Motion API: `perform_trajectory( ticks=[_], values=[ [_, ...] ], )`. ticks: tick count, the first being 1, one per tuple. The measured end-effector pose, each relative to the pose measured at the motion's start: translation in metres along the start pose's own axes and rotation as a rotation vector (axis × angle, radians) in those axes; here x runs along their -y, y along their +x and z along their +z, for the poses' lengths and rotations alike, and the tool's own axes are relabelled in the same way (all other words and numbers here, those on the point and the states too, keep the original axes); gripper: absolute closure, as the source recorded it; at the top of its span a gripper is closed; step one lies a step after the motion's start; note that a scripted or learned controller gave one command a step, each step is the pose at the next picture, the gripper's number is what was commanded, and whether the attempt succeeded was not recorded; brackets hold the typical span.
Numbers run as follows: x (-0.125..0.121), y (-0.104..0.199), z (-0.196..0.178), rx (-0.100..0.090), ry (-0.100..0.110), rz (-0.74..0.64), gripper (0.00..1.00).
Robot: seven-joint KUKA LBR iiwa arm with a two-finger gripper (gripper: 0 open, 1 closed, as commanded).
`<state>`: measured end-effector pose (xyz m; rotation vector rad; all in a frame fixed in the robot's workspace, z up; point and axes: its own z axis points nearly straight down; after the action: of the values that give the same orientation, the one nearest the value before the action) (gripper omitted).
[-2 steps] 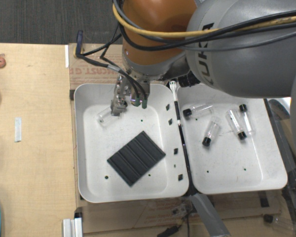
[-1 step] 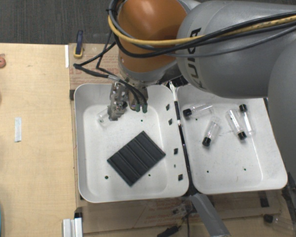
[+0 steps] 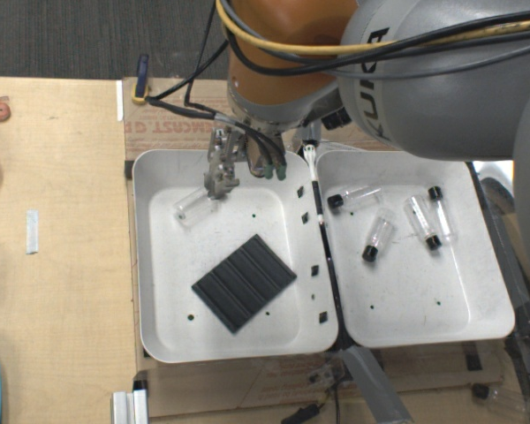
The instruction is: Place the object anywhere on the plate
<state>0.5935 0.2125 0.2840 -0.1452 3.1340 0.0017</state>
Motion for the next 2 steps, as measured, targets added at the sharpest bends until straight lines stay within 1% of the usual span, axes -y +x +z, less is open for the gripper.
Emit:
perform_trajectory(
  ticks=[1, 2],
  values=[
    [-0.008, 0.025, -0.012, -0.003, 0.001, -0.088, 1.0],
    [-0.017, 0.011, 0.038, -0.003, 0.0, -0.195, 1.0]
  ],
)
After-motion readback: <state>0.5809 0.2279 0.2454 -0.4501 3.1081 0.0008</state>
